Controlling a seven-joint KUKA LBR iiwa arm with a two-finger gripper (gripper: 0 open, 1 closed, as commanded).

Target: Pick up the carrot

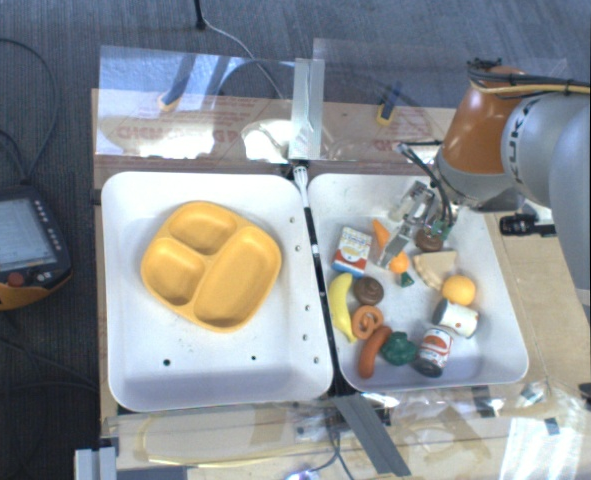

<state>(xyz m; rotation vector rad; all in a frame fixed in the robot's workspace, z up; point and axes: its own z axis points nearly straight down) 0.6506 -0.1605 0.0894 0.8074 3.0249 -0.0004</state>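
The gripper (407, 230) is hanging low inside the right bin (505, 358), its tip sitting directly over the carrot (382, 238). Whether it is open or closed cannot be told; the metal and the toy are blurring together at this slant. The carrot is lying tilted, its orange body running from near the small carton (351, 251) down toward a green stub by the gripper tip, likely its leafy end.

Clutter is crowding this bin: a banana (339, 306) along the divider, a brown donut (369, 291), a lemon (459, 290), a can (432, 353). That is probably why the arm (495, 138) is reaching in steeply from the right, leaving the neighbours undisturbed.

The left bin (125, 368) is holding a yellow divided plate (211, 264), well apart from the work.

Judgement: approach or grasp step, lift not yet done.
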